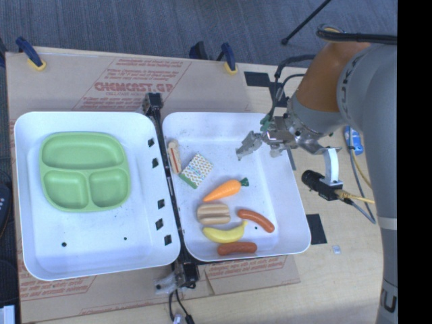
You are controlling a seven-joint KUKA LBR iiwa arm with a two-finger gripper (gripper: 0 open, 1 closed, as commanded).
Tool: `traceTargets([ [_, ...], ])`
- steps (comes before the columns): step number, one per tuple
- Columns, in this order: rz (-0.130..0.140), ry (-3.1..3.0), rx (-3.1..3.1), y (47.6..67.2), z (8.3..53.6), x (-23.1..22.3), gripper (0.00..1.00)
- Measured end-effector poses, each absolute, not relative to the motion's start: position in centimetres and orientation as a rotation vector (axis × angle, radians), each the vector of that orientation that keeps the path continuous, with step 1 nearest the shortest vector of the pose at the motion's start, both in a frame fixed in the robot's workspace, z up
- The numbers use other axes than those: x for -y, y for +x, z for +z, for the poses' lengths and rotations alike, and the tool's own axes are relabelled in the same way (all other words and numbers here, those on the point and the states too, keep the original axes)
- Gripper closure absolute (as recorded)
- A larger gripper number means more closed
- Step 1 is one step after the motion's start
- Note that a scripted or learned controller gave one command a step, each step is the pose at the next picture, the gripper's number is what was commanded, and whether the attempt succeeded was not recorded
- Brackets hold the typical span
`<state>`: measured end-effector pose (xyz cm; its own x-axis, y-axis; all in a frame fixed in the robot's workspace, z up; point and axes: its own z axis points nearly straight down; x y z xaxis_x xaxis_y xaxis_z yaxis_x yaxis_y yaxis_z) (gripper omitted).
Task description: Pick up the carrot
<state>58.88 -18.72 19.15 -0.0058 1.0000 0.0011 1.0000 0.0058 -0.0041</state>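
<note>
The jaws hung up-right of the carrot (223, 190), their state unclear to me; they should drop astride its thick middle, clear of the bun (213, 212).

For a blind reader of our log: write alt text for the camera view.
A grey arm's claw hovers over the right bin, up and right of the carrot, holding nothing. Around the carrot lie a hot dog, patterned block, burger, banana and two sausages. The left bin holds a green tray.
</note>
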Motion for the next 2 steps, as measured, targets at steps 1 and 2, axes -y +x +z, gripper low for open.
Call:
traceTargets([
  [1,0.002,-2.149,2.290,57.1,9.3,13.2,0.00],
  [2,0.004,-2.143,2.291,51.9,9.1,13.4,0.00],
])
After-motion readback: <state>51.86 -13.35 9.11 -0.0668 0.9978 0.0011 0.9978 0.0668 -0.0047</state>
